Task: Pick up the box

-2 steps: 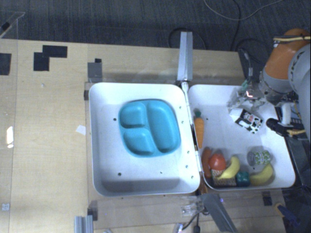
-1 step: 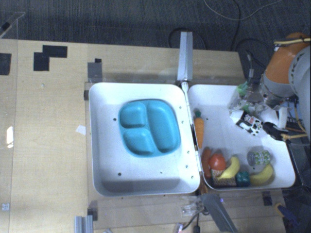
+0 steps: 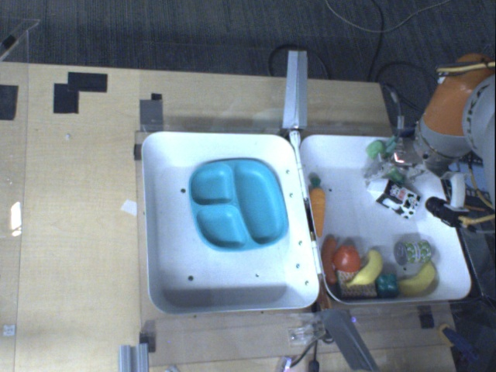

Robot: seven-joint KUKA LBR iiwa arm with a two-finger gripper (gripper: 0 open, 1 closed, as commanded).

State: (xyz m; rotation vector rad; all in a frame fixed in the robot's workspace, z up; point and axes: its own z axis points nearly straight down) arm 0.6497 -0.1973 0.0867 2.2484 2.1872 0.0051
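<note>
camera view: the box (image 3: pixel 400 199) lies in the right bin (image 3: pixel 341 169), toward that bin's two o'clock corner, small, white with black printed patches, lying tilted on the floor; the gripper (image 3: pixel 399 158) hangs just at the box's twelve o'clock, over a crumpled green and clear wrapper (image 3: pixel 380 155); whether it is parted or closed i cannot tell, and nothing can be seen between its tips; the arm's orange band (image 3: pixel 449 107) sits at the bin's two o'clock; along the bin's six o'clock edge lie a red apple (image 3: pixel 346 259), two bananas (image 3: pixel 367 270), a teal block (image 3: pixel 387 286) and a small tin can (image 3: pixel 412 252); a carrot (image 3: pixel 317 208) lies by the nine o'clock wall; the left bin (image 3: pixel 170 231) carries a blue divided plate (image 3: pixel 236 202); the box looks like light card, stiff enough but likely to dent, and liable to skid on the smooth plastic; i would judge the best hold to be across its two shorter flat sides, taken from straight above, well clear of the wrapper at its twelve o'clock.
</note>
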